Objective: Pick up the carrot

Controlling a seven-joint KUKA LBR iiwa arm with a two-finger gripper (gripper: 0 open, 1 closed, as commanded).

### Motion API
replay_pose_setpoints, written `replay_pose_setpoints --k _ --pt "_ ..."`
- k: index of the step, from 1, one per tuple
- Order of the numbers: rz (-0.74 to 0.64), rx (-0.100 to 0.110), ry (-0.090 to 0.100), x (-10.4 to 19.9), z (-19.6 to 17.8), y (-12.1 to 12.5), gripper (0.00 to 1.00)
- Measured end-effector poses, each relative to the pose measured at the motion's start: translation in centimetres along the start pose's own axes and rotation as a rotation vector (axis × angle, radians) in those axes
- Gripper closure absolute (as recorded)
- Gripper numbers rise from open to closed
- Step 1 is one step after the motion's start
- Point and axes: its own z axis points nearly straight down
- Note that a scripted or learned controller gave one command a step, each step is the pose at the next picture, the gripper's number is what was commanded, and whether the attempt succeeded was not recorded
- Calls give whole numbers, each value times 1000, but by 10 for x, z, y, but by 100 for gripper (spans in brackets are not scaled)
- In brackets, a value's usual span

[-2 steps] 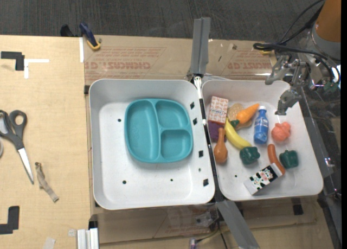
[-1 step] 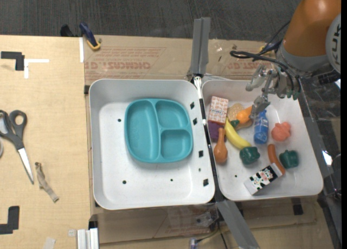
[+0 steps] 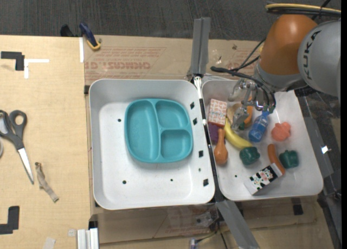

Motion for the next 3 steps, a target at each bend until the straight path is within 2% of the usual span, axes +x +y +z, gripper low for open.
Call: replay_pose_setpoints --k 1,2,3 --pt "97 0 9 10 6 -22 0" --pt "129 1 13 2 9 12 0" --pt "126 1 7 1 -2 12 100"
